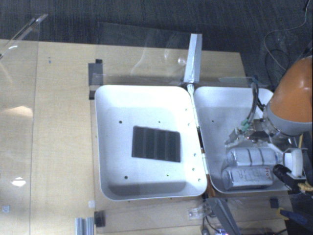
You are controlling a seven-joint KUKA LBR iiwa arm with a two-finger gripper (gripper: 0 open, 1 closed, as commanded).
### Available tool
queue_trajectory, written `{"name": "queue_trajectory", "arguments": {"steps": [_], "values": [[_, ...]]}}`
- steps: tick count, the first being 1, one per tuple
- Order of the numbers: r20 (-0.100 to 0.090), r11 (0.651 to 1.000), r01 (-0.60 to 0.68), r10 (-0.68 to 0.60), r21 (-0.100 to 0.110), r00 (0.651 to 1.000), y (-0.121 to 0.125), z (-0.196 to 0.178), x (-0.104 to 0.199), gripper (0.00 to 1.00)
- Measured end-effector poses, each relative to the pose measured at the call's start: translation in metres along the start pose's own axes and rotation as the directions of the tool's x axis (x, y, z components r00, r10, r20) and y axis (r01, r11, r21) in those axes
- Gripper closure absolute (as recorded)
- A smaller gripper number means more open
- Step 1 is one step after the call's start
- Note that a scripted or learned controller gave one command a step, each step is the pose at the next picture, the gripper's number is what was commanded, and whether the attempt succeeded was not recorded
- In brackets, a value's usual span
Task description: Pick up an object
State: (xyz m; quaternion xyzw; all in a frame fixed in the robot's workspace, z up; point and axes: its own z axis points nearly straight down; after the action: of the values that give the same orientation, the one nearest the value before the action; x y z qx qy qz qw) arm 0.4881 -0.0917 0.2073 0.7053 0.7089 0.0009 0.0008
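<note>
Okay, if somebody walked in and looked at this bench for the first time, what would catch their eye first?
Probably the arm's big orange band bulging in at the right edge, hanging over the right bin. Next, the dark ribbed rectangle lying flat in the middle of the left bin, stark against the white. Then the silvery packet at the near end of the right bin, close under the arm.

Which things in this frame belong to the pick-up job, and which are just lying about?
Belongs to the job:
- dark ribbed block in the left bin
- silvery packet in the right bin
- robot arm, over the right bin

Just lying about:
- grey upright post behind the bins
- wooden bench
- cables at the front edge
</note>
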Motion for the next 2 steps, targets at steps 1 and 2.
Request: {"name": "queue_trajectory", "arguments": {"steps": [1,2], "values": [[0.000,0.920,0.392,-0.392,-0.001,0.920,0.021,0.027,-0.017,0.00],[0.007,0.896,0.445,-0.445,-0.010,0.896,0.025,0.118,-0.030,0.00]]}}
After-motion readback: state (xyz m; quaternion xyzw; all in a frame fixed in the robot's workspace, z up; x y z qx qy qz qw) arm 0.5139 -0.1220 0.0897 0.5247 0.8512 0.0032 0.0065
